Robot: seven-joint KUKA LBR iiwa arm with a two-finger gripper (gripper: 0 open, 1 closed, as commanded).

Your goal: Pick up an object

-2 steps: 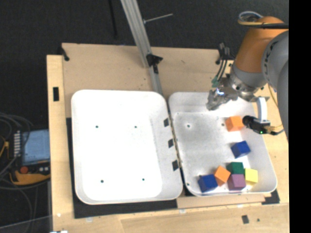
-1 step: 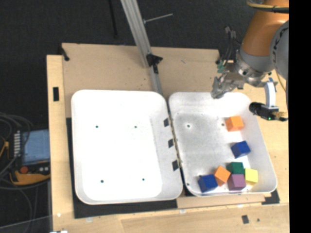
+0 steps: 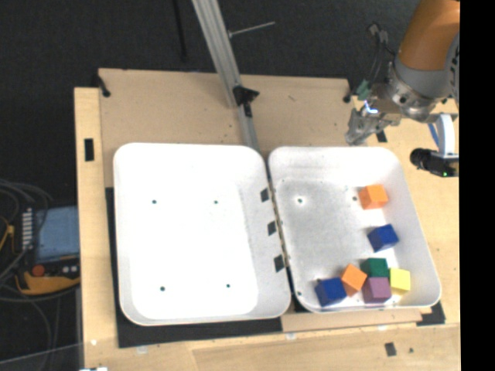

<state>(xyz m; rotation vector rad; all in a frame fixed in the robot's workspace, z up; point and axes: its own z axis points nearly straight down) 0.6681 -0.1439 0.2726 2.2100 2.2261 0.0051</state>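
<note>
arm: comes in from the top right, grey with the orange band showing
gripper point(image 3: 362, 127): hangs just past the far rim of the right bin point(image 3: 325, 230), nothing in it; can't tell how the jaws sit
blocks: all in the right bin — orange block point(image 3: 373, 196), blue block point(image 3: 383, 237), and a cluster at the near edge
left bin point(image 3: 193, 230): sits alongside

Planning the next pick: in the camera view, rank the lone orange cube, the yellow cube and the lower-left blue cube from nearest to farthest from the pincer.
1. Lone orange cube, upper right of the right bin, nearest the pincer.
2. Yellow cube, lower right corner.
3. Lower-left blue cube, bottom edge, farthest.
</note>
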